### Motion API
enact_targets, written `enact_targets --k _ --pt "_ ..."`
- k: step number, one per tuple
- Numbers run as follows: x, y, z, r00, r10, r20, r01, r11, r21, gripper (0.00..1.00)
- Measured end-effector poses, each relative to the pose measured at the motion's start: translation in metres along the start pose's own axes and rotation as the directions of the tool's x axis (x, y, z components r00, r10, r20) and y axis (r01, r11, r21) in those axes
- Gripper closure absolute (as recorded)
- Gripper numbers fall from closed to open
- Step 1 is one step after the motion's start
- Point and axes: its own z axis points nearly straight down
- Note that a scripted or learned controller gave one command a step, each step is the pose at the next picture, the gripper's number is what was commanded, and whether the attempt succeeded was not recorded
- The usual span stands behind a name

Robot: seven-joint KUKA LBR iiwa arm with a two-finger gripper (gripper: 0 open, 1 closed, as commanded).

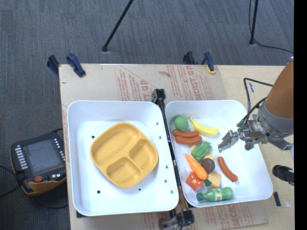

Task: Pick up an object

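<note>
A glossy red sausage (227, 169), slim and slightly curved, lies on the right bin's (249, 188) floor just below the gripper (228, 141). The gripper's fingers stand apart, gripping nothing. Left of it lies a banana (203, 126); farther left, the yellow tray (124, 154).

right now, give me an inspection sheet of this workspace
surface: bench of brown board bearing left bin and right bin, side by side.
job's things: in the right bin, green ball, banana, hot dog, green pepper, carrot, brown piece, sausage, red piece, green bottle.
clutter: yellow divided plate in the left bin.
grippers: gripper above the right bin, right of the toys, nothing seen between its fingers.
cables: black cable by the arm.
surroundings: blue clamps, pendant on grey carpet, stand legs.
</note>
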Motion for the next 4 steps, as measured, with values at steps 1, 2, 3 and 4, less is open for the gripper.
enact_targets --k 1,2,3,4 --pt "-0.025 -0.015 0.115 1.0 0.003 -0.001 -0.003 1.0 0.002 0.0" --pt "-0.055 -0.011 0.149 1.0 0.002 0.0 -0.002 1.0 0.0 0.0" --pt "-0.055 -0.011 0.14 1.0 0.008 -0.002 -0.008 1.0 0.001 1.0" --pt "0.026 -0.019 -0.007 1.0 -0.001 0.001 0.001 1.0 -0.005 1.0"
